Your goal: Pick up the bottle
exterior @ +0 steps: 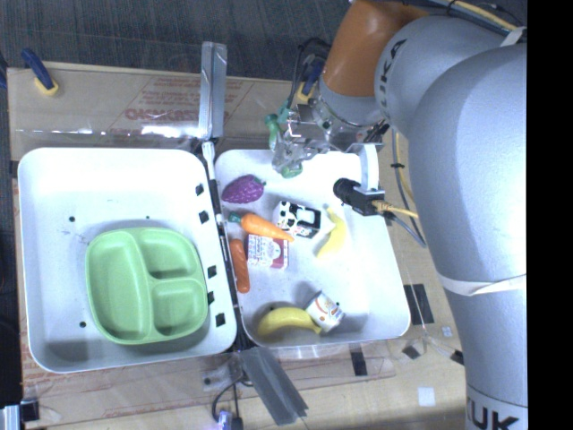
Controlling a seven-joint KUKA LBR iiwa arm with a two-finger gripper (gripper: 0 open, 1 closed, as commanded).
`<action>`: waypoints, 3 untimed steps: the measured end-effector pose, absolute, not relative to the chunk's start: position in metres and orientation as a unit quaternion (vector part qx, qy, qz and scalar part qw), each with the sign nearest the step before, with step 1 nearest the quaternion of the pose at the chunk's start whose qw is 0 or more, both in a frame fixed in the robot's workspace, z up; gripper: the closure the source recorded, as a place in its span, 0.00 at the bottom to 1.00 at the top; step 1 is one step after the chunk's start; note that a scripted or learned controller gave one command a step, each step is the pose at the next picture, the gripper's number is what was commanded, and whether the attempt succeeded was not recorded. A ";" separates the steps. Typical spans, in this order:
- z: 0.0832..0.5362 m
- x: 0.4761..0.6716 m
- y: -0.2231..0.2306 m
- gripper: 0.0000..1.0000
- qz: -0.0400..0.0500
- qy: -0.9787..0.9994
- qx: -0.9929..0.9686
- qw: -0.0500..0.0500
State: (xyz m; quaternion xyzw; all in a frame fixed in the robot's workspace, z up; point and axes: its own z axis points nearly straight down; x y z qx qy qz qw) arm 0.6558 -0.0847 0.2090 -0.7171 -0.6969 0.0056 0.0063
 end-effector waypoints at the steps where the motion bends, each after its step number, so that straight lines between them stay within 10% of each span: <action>1: 0.215 0.656 -0.084 1.00 0.008 -0.699 -0.715 0.009; 2: 0.222 0.655 -0.083 1.00 0.010 -0.701 -0.713 0.011; 3: 0.222 0.655 -0.083 0.00 0.010 -0.701 -0.713 0.011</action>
